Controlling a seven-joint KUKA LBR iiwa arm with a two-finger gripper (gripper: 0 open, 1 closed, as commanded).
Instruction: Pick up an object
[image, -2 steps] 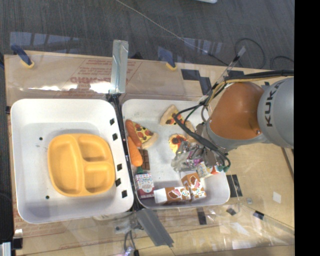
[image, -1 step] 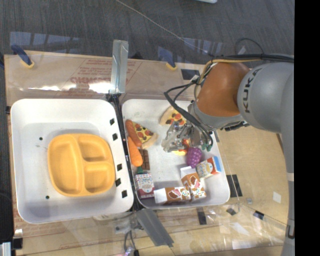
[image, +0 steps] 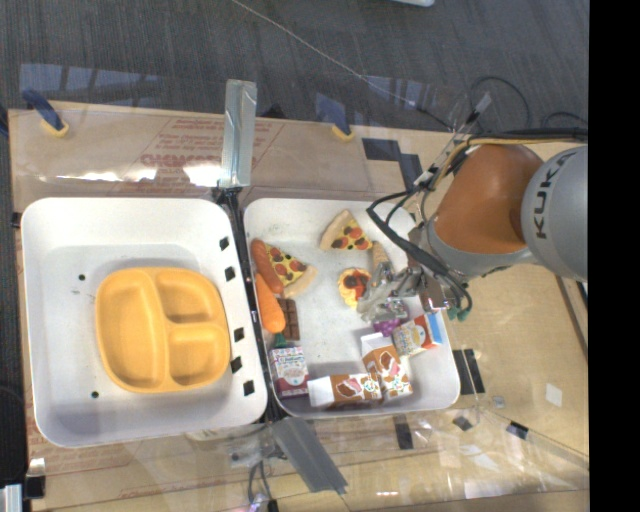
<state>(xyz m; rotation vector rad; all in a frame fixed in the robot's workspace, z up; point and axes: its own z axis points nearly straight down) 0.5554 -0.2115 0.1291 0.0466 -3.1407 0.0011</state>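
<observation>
Lying in the right bin (image: 445, 370), the likeliest target is the small round pizza-like toy (image: 352, 285), which sits just left of the gripper (image: 385, 296) and appears to touch or nearly touch the metal fingertips; it is roughly round, so no long axis constrains the approach. Whether the jaws are open or shut cannot be determined from this view, and nothing is visibly held between them. Just far of the round toy lies a pizza wedge (image: 346, 233), its point directed toward the bin's far edge. To the near side of the gripper, a cluster of small cartons (image: 388, 372) crowds the near right corner, with a purple-edged packet (image: 392, 325) directly beside the fingertips. Further left, a second pizza slice (image: 289, 270), a sausage (image: 265, 262) and a carrot (image: 270, 305) lie along the left wall, the carrot's long axis running near to far. Open floor exists between the round toy and this left group, giving room for a sideways correction. The single arm (image: 480, 200) enters from the right, above the right wall. In the left bin (image: 40, 330), well apart, sits a yellow divided tray (image: 160, 325). Judged risk: the fingertips may snag the adjacent packet rather than the toy.
</observation>
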